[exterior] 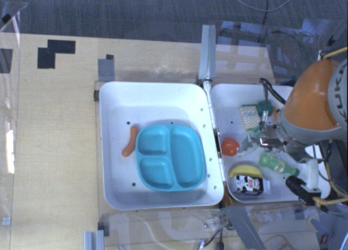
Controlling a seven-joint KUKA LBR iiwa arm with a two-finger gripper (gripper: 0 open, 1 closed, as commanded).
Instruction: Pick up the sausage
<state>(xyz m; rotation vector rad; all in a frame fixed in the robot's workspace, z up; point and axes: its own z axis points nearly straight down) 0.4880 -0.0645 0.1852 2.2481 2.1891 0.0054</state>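
Sausage beside blue tray, left bin; gripper over right bin, jaws' state unclear, probably mid-approach.

My bench: light wood top, grey carpet behind it. Two shallow white bins sit directly on it, side by side, edges touching. Left bin takes the middle, right bin is on my side. Black tape patches stuck near the far left corner. Small grey bracket just behind the left bin.
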